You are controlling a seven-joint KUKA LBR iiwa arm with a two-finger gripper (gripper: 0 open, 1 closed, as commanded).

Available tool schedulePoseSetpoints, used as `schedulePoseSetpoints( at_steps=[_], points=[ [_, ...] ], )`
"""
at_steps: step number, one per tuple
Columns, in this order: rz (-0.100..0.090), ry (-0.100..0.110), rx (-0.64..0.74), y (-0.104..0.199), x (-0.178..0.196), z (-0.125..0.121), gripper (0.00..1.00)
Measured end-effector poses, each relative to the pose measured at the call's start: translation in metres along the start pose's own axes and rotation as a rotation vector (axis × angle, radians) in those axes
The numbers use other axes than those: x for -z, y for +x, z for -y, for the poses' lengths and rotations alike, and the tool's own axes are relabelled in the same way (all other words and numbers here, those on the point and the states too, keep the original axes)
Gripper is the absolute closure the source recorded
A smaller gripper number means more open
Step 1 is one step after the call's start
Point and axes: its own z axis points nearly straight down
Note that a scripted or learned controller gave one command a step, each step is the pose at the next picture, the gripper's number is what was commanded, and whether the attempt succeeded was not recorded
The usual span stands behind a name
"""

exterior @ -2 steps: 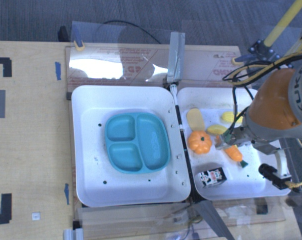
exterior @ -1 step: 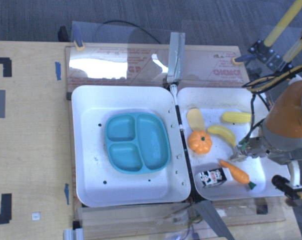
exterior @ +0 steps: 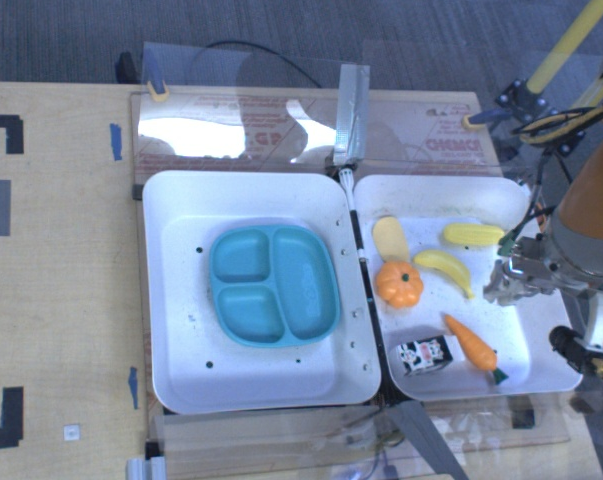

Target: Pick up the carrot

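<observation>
Carrot [exterior: 471, 346]: lies in the right bin [exterior: 421, 186], near its front right corner, slanting from upper left to lower right, green tip at the lower right end. Nothing touches it.
Claw [exterior: 508, 280]: a grey metal part over the right side of the right bin, above and to the right of the carrot and apart from it. Whether it is released or clenched I cannot tell; nothing shows in its grasp.
Arm [exterior: 586, 208]: comes in from the right edge, with the orange band just above the wrist.
Pumpkin [exterior: 399, 283]: a small orange one near the left wall of the right bin, left of the carrot.
Bananas: one [exterior: 471, 235] lies near the back of the right bin, the other [exterior: 447, 268] just in front of it, both between the pumpkin and the claw.
Pale piece [exterior: 389, 238]: a tan oblong thing just behind the pumpkin, touching or nearly touching it.
Carton [exterior: 424, 355]: a small black and white box at the front of the right bin, just left of the carrot.
Left bin [exterior: 181, 298]: holds a blue divided plate [exterior: 276, 285] with three compartments, about at its middle.
Bench [exterior: 61, 268]: pale wood, with blue tape marks left of the bins.
</observation>
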Motion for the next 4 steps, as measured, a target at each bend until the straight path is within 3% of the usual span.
schedulePoseSetpoints(
  at_steps=[1, 2, 3, 4],
  points=[
    [0.002, -0.001, 0.001, 0.000, 0.009, 0.000, 1.00],
    [0.002, 0.000, 0.001, 0.000, 0.008, 0.000, 0.00],
    [-0.002, -0.001, -0.069, 0.019, -0.073, 0.029, 0.00],
    [0.000, -0.009, -0.072, 0.018, -0.062, 0.027, 1.00]
  ],
)
